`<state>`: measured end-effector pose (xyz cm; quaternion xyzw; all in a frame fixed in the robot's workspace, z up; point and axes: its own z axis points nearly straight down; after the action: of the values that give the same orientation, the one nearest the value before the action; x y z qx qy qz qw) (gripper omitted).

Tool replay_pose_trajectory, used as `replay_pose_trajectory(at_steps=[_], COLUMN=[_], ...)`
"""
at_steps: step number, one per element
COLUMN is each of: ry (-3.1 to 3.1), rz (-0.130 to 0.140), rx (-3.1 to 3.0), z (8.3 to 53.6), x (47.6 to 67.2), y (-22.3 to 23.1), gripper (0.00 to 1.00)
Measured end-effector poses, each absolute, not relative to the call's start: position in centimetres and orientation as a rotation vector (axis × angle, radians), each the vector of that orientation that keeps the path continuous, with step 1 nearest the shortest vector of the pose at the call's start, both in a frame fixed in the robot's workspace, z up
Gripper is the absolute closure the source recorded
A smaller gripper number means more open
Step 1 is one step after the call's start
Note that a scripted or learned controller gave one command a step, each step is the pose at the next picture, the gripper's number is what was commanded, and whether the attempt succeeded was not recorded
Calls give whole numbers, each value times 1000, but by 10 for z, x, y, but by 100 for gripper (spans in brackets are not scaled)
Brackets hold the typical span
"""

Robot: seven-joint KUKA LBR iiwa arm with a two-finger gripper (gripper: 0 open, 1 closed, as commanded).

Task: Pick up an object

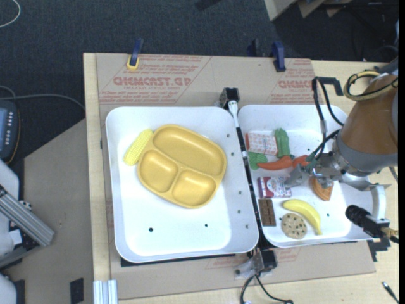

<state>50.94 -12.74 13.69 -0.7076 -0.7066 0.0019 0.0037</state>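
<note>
The right bin [297, 116] holds several small items: a white and red packet [261, 142], a green vegetable [281, 141], a red chili pepper [278, 164], a red and white packet [272, 187], a brown bar [267, 211], a banana [305, 213], a cookie [293, 225] and an orange piece [322, 190]. My gripper [314, 171] is low over the right half of this bin, at the chili's right end and just above the orange piece. The wrist hides what lies beneath it.
The left bin [183, 233] holds a yellow divided plate [182, 165] with a toy corn cob [138, 146] at its left edge. A black divider [243, 163] runs between the bins. Cables loop above the arm's orange band [373, 122].
</note>
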Motion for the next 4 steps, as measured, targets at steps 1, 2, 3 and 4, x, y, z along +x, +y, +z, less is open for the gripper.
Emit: replay_pose_trajectory(at_steps=[1,2,3,4], ry=[-2218,-2225,-2225,-2228], rz=[-6,-15,-3,-6], rx=[-2218,-2225,-2226,-2227], z=[88,102,148,207], x=[511,514,509,517], y=[-126,-126,-131,-137], gripper=[0,100,100,100])
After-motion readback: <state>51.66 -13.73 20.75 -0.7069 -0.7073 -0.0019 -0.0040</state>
